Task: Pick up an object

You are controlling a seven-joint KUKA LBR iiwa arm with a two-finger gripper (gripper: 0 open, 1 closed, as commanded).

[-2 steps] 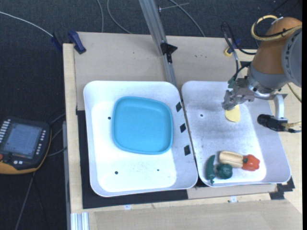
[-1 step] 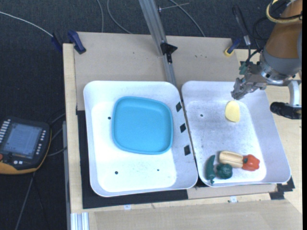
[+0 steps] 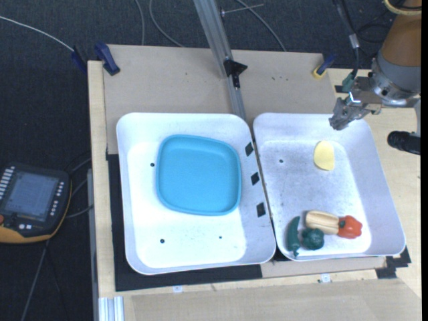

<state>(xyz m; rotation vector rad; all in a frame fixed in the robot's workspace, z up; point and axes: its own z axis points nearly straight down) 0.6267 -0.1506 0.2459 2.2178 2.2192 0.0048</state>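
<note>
Near the right bin's (image 3: 374,179) front, hot dog (image 3: 323,221) lies crosswise; pincer (image 3: 340,121) state unclear.

No readable text, label, brand, number or sign is to be found anywhere on the bench. A lit screen is seen on the handheld pendant (image 3: 30,199) lying on the floor at the left, and rows of buttons flank it, but whatever is displayed there is too small and blurred to be made out. Black tabs are noted along the divide between the two white bins (image 3: 257,179), yet nothing is printed on them that can be read.
</note>
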